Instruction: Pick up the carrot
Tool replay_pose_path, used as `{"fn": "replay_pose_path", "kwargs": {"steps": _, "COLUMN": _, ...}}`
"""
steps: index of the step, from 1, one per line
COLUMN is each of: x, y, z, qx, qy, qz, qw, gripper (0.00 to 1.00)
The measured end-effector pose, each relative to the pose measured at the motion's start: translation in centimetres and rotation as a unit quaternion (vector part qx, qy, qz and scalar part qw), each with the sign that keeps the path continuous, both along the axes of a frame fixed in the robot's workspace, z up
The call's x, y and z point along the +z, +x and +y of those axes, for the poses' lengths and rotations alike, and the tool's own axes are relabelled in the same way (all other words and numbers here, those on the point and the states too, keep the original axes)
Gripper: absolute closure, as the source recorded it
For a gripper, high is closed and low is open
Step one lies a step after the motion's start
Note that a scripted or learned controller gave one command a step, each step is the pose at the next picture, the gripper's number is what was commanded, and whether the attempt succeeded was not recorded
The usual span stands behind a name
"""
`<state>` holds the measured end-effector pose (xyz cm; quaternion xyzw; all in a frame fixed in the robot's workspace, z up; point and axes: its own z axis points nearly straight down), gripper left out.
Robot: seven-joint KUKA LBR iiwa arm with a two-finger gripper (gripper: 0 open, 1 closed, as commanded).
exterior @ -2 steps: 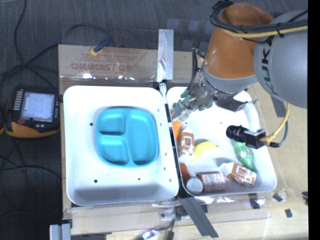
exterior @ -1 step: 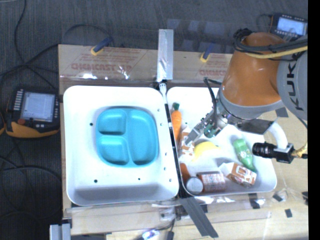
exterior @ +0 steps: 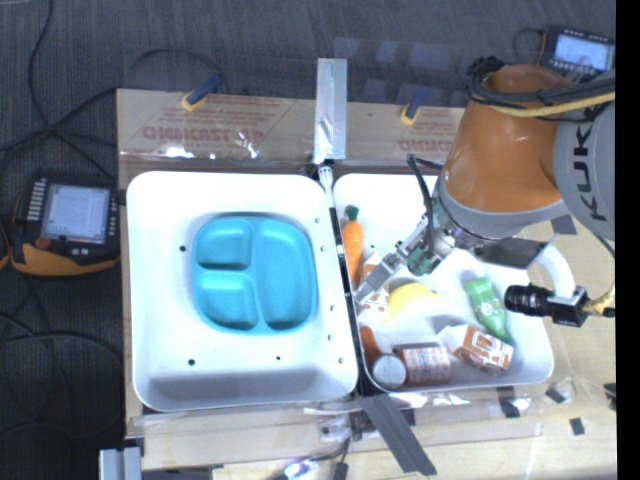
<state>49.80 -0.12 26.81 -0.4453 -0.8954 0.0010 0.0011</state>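
Arm [exterior: 600,183] lettering, seemingly "KU"; nothing else legible.

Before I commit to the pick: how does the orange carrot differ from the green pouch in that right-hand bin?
The orange carrot is long and tapered; the green pouch is shorter and flatter. The carrot lies against the right-hand white bin's left wall, left of the gripper; the pouch lies on the gripper's other side, toward the bin's right. The carrot runs nearly straight up the view; the pouch sits slanted. Both rest in the same bin, and the gripper holds neither.

Claw [exterior: 385,265] low, seemingly open
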Motion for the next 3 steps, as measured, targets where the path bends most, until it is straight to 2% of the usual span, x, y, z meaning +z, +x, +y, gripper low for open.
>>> {"fn": "replay_pose_path", "kwargs": {"steps": 1, "x": -8.0, "y": 4.3, "z": -1.8, "qx": -0.085, "qy": 0.0009, "qz": 0.001, "qw": 0.9964, "gripper": 0.00}}
{"fn": "replay_pose_path", "kwargs": {"steps": 2, "x": -8.6, "y": 7.3, "z": -6.2, "qx": -0.035, "qy": -0.0008, "qz": -0.001, "qw": 0.9994, "gripper": 0.00}}
{"fn": "replay_pose_path", "kwargs": {"steps": 3, "x": -8.6, "y": 3.6, "z": 0.4, "qx": -0.072, "qy": 0.0006, "qz": 0.001, "qw": 0.9974, "gripper": 0.00}}
